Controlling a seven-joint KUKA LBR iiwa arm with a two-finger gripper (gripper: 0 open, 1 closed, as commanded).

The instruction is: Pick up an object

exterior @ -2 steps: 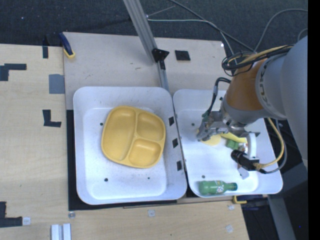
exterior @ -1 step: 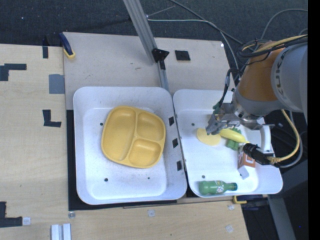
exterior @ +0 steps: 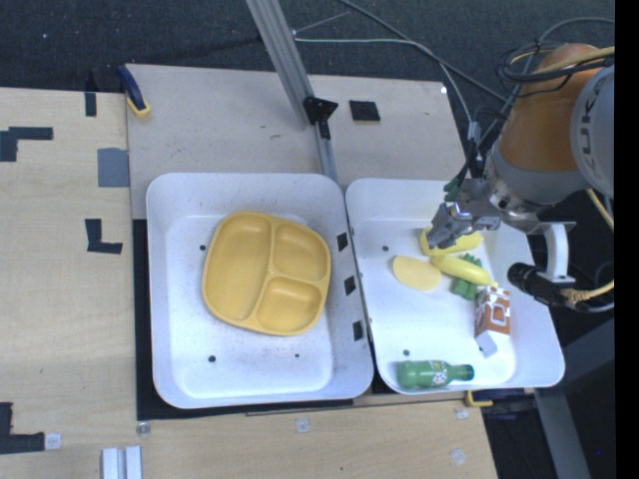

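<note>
My gripper [exterior: 451, 230] hangs low over the upper middle of the right bin [exterior: 399, 203]. It is right above the top end of a yellow banana-shaped toy [exterior: 461, 265], and a yellow piece shows just under it. A pale yellow oval piece [exterior: 415, 273] lies to the left of the banana. A small green item [exterior: 465, 288] sits beside the banana's lower end. A brown and white packet [exterior: 492, 314] lies near the bin's right wall. A green bottle [exterior: 431, 373] lies on its side at the front.
The left bin [exterior: 180, 367] holds a yellow divided plate [exterior: 268, 271]. A metal pole [exterior: 285, 48] slants down to the gap between the bins. Cables run along the arm at the right. Bare bin floor lies around [exterior: 399, 322].
</note>
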